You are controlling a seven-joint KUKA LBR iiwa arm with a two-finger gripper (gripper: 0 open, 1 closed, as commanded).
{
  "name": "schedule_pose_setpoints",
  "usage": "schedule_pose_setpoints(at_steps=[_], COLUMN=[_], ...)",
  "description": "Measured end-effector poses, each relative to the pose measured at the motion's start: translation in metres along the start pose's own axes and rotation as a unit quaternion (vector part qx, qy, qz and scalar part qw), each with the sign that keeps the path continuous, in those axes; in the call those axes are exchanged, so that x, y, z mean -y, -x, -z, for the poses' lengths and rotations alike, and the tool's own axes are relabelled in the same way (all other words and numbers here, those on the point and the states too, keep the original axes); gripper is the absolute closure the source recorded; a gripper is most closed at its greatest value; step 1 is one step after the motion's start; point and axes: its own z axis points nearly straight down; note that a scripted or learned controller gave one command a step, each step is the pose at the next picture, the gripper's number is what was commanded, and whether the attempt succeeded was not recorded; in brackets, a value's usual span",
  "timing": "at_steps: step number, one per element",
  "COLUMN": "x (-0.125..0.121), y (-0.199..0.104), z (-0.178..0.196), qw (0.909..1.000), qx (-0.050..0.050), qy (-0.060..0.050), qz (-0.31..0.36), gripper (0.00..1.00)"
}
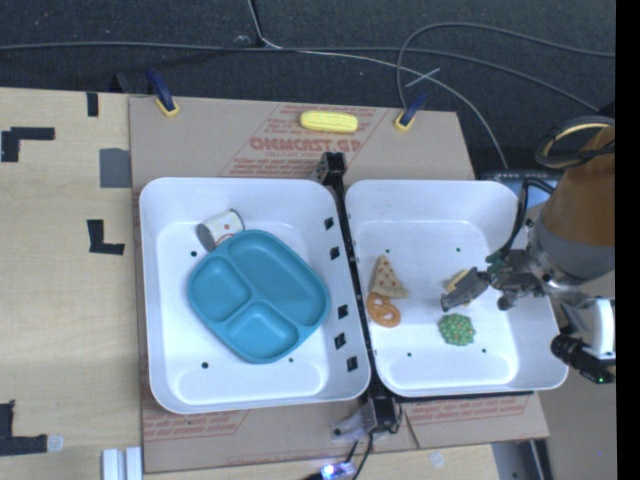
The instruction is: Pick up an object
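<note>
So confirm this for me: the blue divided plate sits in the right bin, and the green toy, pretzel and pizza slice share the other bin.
Not quite. The camera view shows the blue divided plate in the left bin, beside a small cup. The green toy, pretzel and pizza slice do share the other bin, the right bin.

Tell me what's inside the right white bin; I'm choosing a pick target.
In the right white bin: a tan wedge, an orange pretzel-like ring and a green lump. The gripper hides the floor beneath it.
</note>
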Motion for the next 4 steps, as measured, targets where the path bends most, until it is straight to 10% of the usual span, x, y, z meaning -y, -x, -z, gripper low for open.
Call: schedule_pose_setpoints(at_steps=[1,3,4], x=[-0.003,-0.006,-0.007], y=[-0.001,0.0,0.001], z=[0.007,-0.108,-0.095], qw=[1.0,1.0,1.0], qx=[0.001,0.002,0.002], qy=[0.007,0.008,0.009], qz=[0.002,0.002,0.003], gripper=[0.0,0.0,1.0])
